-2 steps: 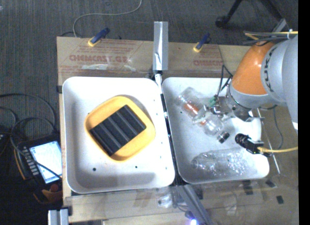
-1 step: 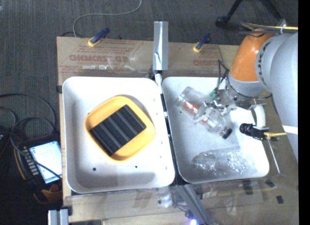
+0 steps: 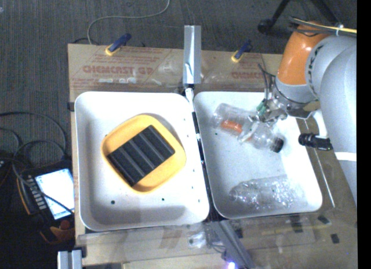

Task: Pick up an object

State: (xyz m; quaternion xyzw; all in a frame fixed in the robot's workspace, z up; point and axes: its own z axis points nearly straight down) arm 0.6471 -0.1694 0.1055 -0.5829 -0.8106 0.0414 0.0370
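Observation:
A clear plastic bottle (image 3: 235, 122) with an orange label lies in the upper part of the right bin (image 3: 307, 169), its dark cap end (image 3: 278, 144) pointing down-right. My gripper (image 3: 264, 116) hangs from the orange-banded wrist (image 3: 298, 59) and sits low over the bottle's right half, touching or nearly touching it. A crumpled clear plastic piece (image 3: 264, 191) rests near the same bin's front wall. In the left bin (image 3: 93, 198) lies a yellow block with a black ribbed top (image 3: 143, 152).
The grey arm (image 3: 342, 100) covers the right bin's right rim. A metal divider post (image 3: 191, 59) stands behind the gap between the bins. Blue-and-yellow clamps (image 3: 117, 44) hold the cardboard backing. Cables and a device lie on the floor at the left.

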